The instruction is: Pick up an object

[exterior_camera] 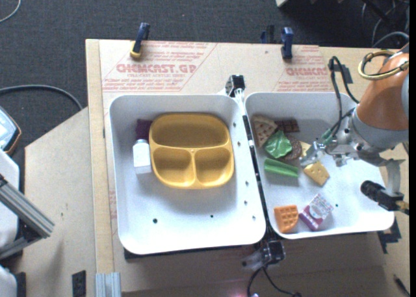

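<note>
The gripper hangs low in the right bin, reaching in from the right; its metal fingers point left over the cluster of play food. How far apart they stand I cannot tell, since they blur against the clutter, and nothing is visibly caught between them. Their tips are just beside the yellow cheese wedge and close to the green leafy piece. A green stick lies below the leaf, with a waffle piece at the bin's upper left. Near the front wall sit an orange cracker and a pink-and-white packet. The left bin holds a yellow divided plate, a small white bottle touching its left edge.
</note>
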You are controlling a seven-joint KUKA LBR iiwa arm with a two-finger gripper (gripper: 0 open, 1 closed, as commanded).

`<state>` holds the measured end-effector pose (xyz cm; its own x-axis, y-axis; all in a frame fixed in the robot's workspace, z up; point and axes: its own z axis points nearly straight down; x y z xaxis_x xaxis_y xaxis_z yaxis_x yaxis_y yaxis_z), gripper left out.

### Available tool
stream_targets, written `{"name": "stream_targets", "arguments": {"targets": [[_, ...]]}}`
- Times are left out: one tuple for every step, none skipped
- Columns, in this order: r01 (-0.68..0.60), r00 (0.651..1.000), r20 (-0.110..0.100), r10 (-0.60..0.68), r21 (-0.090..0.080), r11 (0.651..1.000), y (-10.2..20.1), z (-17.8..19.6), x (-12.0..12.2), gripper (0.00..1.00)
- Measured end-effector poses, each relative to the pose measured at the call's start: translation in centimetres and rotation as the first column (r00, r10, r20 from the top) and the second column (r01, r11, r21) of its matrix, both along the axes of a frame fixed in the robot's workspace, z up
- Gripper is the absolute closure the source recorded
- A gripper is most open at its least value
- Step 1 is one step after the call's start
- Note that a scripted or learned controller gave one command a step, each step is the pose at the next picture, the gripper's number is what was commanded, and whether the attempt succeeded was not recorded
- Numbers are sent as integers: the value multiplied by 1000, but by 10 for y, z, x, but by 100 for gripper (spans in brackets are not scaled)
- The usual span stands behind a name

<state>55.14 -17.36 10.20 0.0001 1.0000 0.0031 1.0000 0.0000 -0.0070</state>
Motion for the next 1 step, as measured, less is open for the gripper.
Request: {"name": "stream_targets", "arguments": {"targets": [[0, 1000, 2, 0, -1, 1000, 1, -19, 0, 0]]}}
